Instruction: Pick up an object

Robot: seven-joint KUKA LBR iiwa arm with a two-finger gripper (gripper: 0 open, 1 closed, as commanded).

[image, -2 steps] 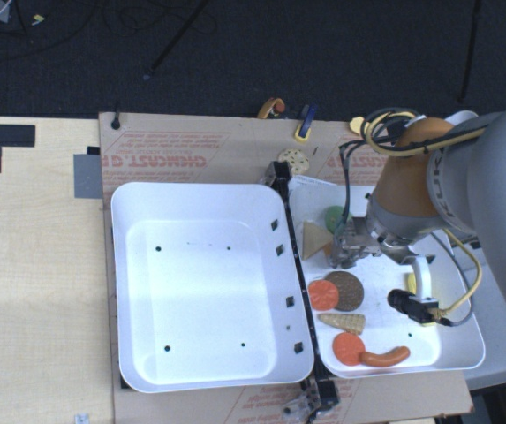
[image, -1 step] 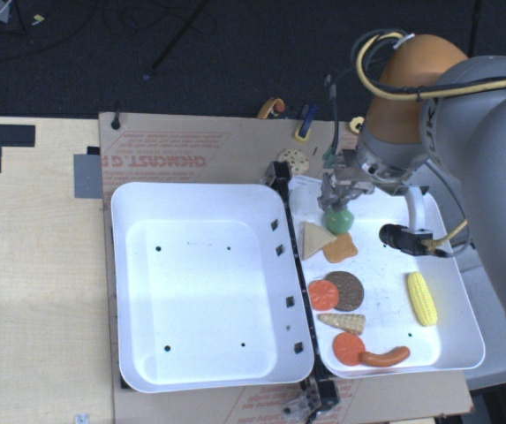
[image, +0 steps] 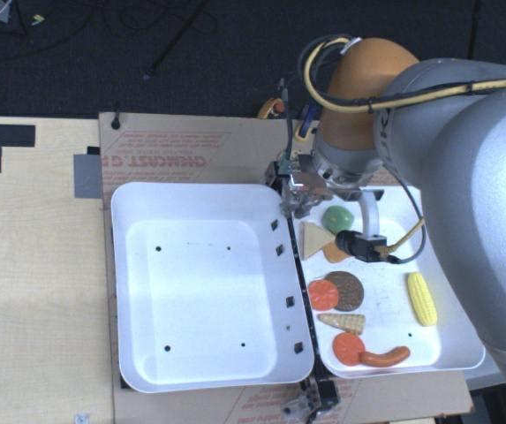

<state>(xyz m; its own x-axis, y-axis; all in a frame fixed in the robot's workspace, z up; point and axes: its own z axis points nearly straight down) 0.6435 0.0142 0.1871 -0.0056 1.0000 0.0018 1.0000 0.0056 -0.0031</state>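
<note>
Grey arm (image: 464,175) bulks over the right bin (image: 451,356), its gripper (image: 301,197) low at that bin's far left corner — whether clenched or released, I cannot tell. Toy food lies in this bin: a green piece (image: 338,216) just beside the gripper, corn (image: 421,298) toward the right wall, a sausage (image: 385,357) at the near rim. Best to settle squarely over one loose piece — the green one looks handiest — clear of the wall.

Glossy white plastic bins (image: 200,203), matt brown cardboard sheet (image: 191,148) beneath, pale wood-grain bench (image: 32,281), smooth grey arm (image: 464,175)

Pincer (image: 298,203) low over right bin (image: 451,356), toy foods
</note>
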